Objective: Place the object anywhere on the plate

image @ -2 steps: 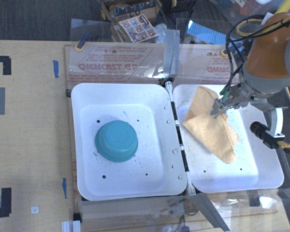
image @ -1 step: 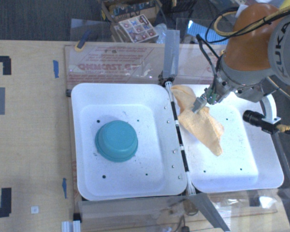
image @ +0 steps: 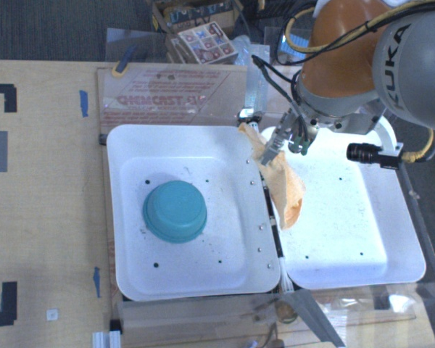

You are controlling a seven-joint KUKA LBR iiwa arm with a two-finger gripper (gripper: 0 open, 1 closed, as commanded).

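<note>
A wooden worktop (image: 43,216) seen from above at a slant carries two shallow white bins side by side, and the seam where they meet serves as the landmark here. Far left of the seam, the bare wood shows black corner markings and small strips of blue tape (image: 83,103). Closer to the seam lies the left bin (image: 130,151), its floor speckled with dark dots. On that floor, well left of the seam, rests a teal plate (image: 175,210), round and looking like an upturned shallow dish. Behind the left bin, farther from the viewer than the seam, sits a sheet of clear plastic with red lettering (image: 170,96), and beyond it a cardboard box of clutter (image: 203,35).

Right at the seam hangs the object: a floppy tan-orange cloth (image: 286,187). Its upper end rises near the back of the seam, and its lower end droops onto the floor of the right bin (image: 362,230) just right of the seam. The cloth is well apart from the plate.

The end effector (image: 275,147) is just right of the seam, over the back of the right bin, with its slim fingers (image: 270,151) clenched on the upper part of the cloth. Above it, farther right of the seam, looms the grey arm (image: 409,56) with its orange band (image: 344,42), trailed by black and yellow cables. A small black cylinder (image: 370,153) juts out over the right bin, well right of the seam
</note>
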